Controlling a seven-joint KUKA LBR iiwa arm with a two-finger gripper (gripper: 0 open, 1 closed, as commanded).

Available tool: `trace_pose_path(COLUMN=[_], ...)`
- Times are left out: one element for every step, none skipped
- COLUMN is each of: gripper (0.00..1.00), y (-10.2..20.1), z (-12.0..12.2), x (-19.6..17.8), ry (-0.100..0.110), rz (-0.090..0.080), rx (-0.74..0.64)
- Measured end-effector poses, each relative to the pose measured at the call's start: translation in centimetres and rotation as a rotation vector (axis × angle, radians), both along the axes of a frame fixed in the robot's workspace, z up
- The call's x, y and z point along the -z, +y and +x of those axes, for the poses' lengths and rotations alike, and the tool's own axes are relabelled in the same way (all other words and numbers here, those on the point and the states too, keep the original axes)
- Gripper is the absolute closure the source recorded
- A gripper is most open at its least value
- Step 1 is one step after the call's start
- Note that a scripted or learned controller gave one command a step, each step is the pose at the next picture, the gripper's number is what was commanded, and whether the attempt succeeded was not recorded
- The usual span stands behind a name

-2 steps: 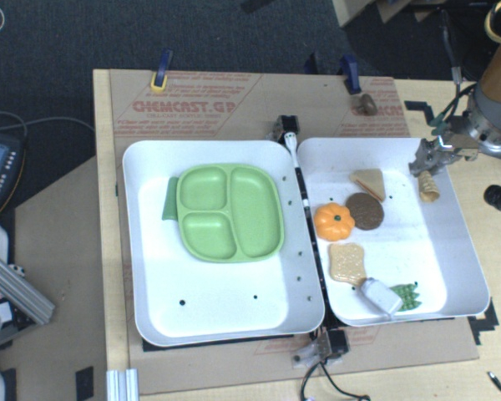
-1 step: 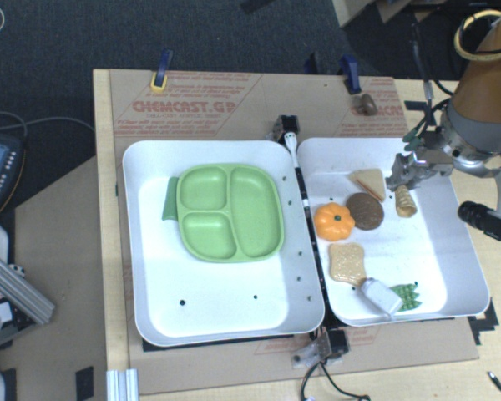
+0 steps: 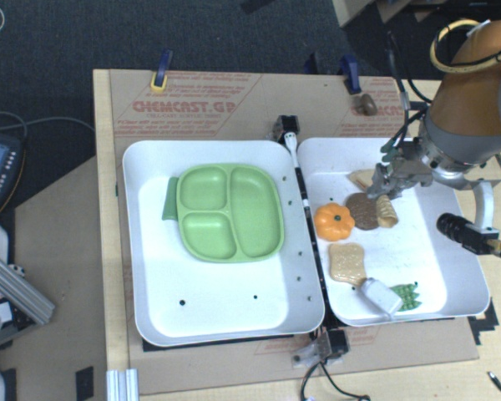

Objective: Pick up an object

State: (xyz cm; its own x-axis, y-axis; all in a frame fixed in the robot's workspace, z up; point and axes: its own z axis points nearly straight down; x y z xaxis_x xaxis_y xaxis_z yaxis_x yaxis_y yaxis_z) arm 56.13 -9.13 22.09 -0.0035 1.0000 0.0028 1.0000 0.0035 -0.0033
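Left bin [image 3: 150, 249]: shallow white tray, centre-left of the frame; holds a green divided plate [image 3: 231, 212] with three compartments, lying flat in its upper half
Right bin [image 3: 451, 282]: shallow white tray, centre-right of the frame, touching the left bin along a shared edge
Orange pumpkin [image 3: 333, 222]: small toy, left side of the right bin, just beside the dividing edge
Brown round piece [image 3: 364, 210]: dark disc, touching the pumpkin's right side
Tan roll [image 3: 387, 211]: pale cylinder at the disc's right edge, directly under the tool
Beige slice [image 3: 347, 264]: speckled bread-like slab, below the pumpkin
White-and-green item [image 3: 392, 297]: pale block with a leafy green end, lower part of the right bin
Arm [image 3: 472, 90]: grey body, orange band, enters from upper right of the frame
Gripper [image 3: 385, 187]: low over the upper middle of the right bin, just above the tan roll; finger spread and any hold cannot be told from this angle
Bench [image 3: 225, 107]: brown board under both bins, clamps at its top edge
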Motion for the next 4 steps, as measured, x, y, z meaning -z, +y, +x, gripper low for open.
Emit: trace_pose_path(gripper=[1.0,1.0,1.0,1.0], y=[5.1,8.6,10.7,10.7], z=[-3.7,-6.3,-7.8,-7.4], x=[-0.5,-0.9,-1.4,-1.2], ry=[0.001,0.001,0.001,-0.003], rz=[0.001,0.0,-0.001,-0.002], rx=[-0.001,0.0,0.0,0.003])
